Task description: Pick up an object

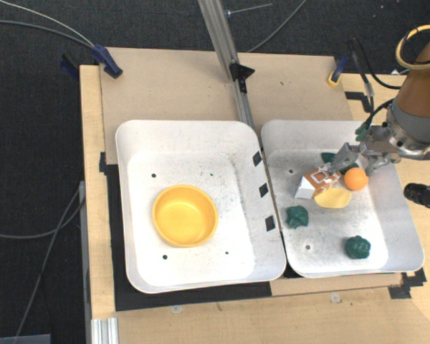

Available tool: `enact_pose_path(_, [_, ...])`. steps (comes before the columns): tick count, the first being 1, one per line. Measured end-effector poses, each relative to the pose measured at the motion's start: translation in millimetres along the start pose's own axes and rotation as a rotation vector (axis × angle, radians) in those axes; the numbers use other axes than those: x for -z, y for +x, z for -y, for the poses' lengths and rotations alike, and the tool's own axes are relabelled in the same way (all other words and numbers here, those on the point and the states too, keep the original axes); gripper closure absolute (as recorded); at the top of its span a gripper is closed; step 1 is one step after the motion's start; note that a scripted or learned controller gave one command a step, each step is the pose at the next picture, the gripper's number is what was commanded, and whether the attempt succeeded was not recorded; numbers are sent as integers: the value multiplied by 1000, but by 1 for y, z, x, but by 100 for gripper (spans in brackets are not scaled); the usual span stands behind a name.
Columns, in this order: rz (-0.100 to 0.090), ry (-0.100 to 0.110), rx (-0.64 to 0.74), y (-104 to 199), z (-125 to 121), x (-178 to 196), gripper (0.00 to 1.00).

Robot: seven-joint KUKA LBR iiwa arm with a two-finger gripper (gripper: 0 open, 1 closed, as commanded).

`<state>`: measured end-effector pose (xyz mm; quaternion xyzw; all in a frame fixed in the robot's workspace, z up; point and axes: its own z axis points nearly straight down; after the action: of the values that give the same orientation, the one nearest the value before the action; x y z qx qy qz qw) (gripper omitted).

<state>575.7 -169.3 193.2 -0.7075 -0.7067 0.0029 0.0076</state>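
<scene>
Clutter sits in the right-hand bin [387,256]: an orange ball [355,179] lies near the bin's middle, touching or just beside a flat pale-yellow piece [332,198] on its lower left. Just left of that piece lies a small box [317,180] with orange-brown and white faces, tilted on the bin floor. A dark green lump [297,216] rests below the box, toward the bin's left wall, and a second dark green lump [357,246] lies well apart from it near the lower right corner. Another dark teal bit peeks out near the arm's tip, too hidden to tell what it is.

The jaws [348,161] hang just above the ball and the box, reaching in from the right on the grey wrist with its orange band. Whether they are wide or narrow cannot be told from this angle, and no object shows between them.

The left-hand bin [140,145] carries a yellow bowl [185,215], upright, toward its lower left. Both bins rest side by side on the wooden table [172,84], and a metal pole [218,27] rises from behind them.
</scene>
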Motion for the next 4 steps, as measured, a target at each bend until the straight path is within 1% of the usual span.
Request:
enact_pose_path(1, [0,0,0,-2,-3,-44,0])
enact_pose_path(2, [-2,-20,2,0,-9,-86,0])
enact_pose_path(3, [-1,-28,4,0,-12,-69,100])
enact_pose_path(4, [7,-24,3,4,-10,-2,100])
